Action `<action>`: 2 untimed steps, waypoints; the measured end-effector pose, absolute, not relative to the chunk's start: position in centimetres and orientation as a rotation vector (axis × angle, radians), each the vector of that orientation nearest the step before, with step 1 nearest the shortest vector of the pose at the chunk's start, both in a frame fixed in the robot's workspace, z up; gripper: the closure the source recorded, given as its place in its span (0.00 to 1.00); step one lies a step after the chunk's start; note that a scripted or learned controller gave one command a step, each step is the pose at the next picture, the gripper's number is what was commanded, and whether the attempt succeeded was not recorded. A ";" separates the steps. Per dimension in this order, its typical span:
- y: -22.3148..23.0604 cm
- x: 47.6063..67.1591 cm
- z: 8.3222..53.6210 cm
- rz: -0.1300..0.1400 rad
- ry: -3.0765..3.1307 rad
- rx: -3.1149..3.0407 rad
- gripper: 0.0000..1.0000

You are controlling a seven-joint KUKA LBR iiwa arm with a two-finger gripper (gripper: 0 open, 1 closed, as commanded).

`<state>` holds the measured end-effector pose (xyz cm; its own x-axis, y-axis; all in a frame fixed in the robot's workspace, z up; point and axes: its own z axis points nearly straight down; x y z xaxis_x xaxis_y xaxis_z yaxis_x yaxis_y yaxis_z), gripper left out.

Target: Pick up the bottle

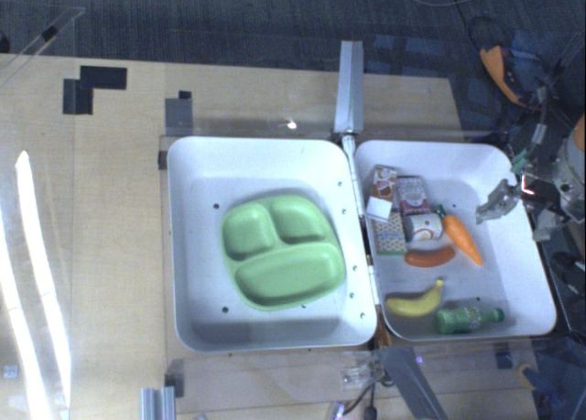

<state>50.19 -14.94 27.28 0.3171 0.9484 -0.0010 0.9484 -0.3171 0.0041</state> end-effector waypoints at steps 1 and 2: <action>-12.7 53.6 25.2 0.000 1.731 2.619 0.00; -17.4 50.3 18.2 -0.002 1.663 2.666 0.00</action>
